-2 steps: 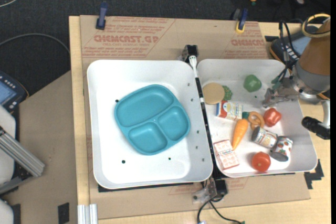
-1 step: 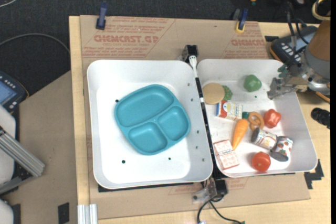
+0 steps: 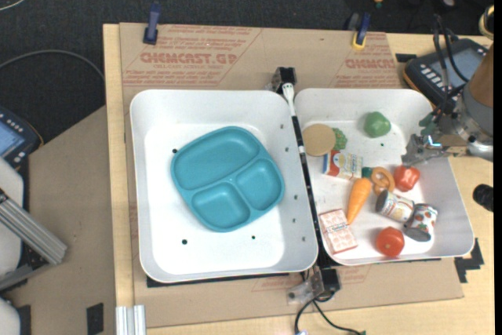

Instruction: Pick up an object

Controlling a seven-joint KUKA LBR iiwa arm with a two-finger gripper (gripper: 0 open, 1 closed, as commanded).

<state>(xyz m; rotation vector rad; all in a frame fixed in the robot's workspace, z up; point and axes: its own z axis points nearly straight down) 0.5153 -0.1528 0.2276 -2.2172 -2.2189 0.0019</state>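
Note:
The right bin holds several toy foods: a green ball, a tan round bun, a small carton, an orange carrot, a red pepper, a can, a red tomato and a pink box. My gripper hangs over the bin's right side, just above and right of the red pepper and right of the green ball. Nothing is visibly held in it.
The left bin carries a blue divided plate. A black hinge strip runs between the bins. Cables and a dark device sit behind the right bin. Clamps pin the cardboard base at the back.

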